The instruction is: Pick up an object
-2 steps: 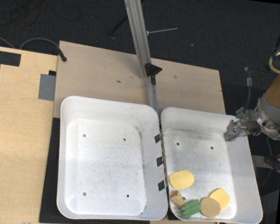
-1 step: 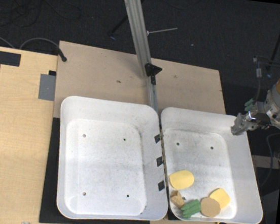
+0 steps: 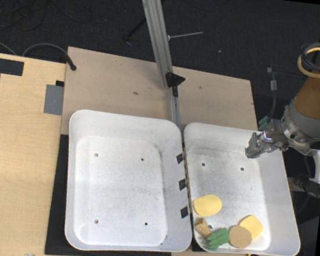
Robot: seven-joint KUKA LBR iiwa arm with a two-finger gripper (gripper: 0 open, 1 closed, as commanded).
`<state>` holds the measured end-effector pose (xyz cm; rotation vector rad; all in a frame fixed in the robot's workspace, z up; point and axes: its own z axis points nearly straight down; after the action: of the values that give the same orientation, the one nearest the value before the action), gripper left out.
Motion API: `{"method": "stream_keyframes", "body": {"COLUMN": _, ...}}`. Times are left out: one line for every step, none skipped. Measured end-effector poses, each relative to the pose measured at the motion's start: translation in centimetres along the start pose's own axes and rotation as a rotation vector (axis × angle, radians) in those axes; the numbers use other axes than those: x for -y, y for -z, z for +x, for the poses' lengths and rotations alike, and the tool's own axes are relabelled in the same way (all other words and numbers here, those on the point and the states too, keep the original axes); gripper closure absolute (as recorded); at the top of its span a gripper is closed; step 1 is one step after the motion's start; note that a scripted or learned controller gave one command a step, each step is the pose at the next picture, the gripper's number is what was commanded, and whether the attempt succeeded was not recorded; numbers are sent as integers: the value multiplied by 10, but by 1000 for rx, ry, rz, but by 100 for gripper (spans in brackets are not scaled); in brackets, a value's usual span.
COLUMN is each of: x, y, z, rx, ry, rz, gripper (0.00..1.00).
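A grey KUKA arm (image 3: 311, 109) reaches over the far right rim of the right-hand bin (image 3: 269, 186), its gripper (image 3: 255, 147) hanging above that bin's far end. Clustered at the bin's near edge, well apart from the gripper, lie a yellow oval object (image 3: 207, 205), a yellow-and-tan disc (image 3: 246, 230), a green piece (image 3: 219, 237) and a small brown scrap (image 3: 202, 226).

Bench (image 3: 125, 85) bears two white bins (image 3: 120, 186) side by side.
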<state>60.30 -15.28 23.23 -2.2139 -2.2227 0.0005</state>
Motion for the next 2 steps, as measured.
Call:
{"method": "stream_keyframes", "body": {"x": 21, "y": -11, "z": 51, "rx": 0, "ry": 0, "rz": 2, "gripper": 100}}
{"method": "stream_keyframes", "body": {"x": 34, "y": -1, "z": 97, "rx": 0, "ry": -1, "rz": 1, "gripper": 100}}
